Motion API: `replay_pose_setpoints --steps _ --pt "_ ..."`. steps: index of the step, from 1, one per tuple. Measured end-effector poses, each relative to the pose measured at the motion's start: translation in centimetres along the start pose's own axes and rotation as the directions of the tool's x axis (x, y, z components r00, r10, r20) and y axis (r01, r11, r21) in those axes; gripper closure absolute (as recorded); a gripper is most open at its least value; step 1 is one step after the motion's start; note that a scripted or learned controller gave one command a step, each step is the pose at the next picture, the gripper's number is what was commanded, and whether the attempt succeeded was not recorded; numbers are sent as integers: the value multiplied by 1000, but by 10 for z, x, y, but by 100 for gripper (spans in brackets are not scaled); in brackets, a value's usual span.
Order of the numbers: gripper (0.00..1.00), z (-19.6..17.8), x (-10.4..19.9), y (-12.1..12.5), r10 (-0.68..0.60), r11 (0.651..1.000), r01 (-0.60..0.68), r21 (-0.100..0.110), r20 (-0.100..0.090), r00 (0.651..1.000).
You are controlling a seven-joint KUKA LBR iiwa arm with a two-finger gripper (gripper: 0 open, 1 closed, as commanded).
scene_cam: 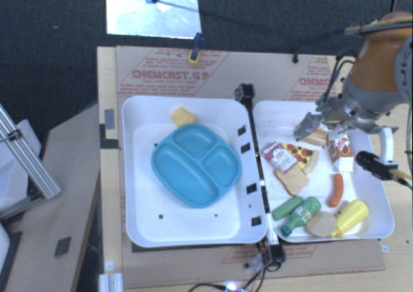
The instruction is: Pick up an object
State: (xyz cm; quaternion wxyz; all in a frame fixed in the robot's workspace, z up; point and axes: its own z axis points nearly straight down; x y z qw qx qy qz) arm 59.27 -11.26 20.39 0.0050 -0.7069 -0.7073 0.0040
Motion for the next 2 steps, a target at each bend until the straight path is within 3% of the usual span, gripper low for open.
replay_pose_setpoints --steps 1,2 --pt "0 -8 0 3 -2 1000 2 -14 2 1000" --pt "0 34 3 2 -1 1000 1 -10 1 1000"
